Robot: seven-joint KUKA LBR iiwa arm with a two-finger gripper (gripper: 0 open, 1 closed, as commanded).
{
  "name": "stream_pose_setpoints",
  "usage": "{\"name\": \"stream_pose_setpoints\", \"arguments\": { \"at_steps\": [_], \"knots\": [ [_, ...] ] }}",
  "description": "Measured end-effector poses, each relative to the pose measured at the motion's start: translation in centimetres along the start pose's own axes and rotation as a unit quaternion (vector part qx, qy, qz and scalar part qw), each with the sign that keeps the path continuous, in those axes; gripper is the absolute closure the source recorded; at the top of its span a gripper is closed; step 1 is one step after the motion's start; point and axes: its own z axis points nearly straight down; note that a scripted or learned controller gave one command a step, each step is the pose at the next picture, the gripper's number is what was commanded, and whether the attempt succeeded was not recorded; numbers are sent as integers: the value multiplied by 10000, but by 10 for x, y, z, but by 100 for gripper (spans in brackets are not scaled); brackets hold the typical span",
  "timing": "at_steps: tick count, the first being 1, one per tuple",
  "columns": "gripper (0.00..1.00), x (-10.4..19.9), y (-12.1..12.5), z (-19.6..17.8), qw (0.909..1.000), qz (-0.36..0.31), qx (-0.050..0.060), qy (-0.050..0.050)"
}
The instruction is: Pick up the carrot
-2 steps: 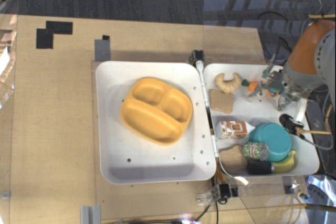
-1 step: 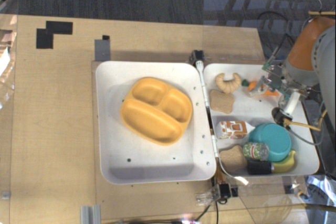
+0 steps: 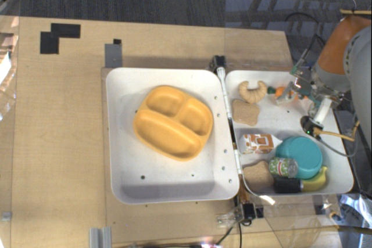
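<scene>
My carrot (image 3: 280,90) sits at the far end of the right bin (image 3: 343,180), just right of the croissant (image 3: 252,90). The gripper (image 3: 294,87) is right beside it; can't tell its state. It looks light, stiff and slick, so I'd grab mid-body.

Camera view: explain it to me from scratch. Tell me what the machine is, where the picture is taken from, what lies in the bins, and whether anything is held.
One camera, fixed above the bench, looks down at a slant. The grey and orange shape at the right is a robot arm; its gripper reaches into the right bin. The left bin holds a yellow divided plate. The right bin holds a croissant, a slice of bread, a small snack packet, a teal bowl, a banana and a small orange carrot beside the gripper. I cannot tell whether anything is held.
</scene>
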Motion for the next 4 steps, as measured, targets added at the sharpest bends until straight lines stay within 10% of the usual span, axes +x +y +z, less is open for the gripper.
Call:
{"name": "stream_pose_setpoints", "arguments": {
  "at_steps": [1, 2, 3, 4],
  "knots": [
    [0, 1, 4, -56, 9983, 580, -56, 11],
    [0, -4, -31, 2, 9977, 681, -36, 5],
    [0, 13, 7, 3, 9950, 984, 170, -65],
    [0, -7, 1, -37, 9983, 583, -38, -1]
  ]
}}
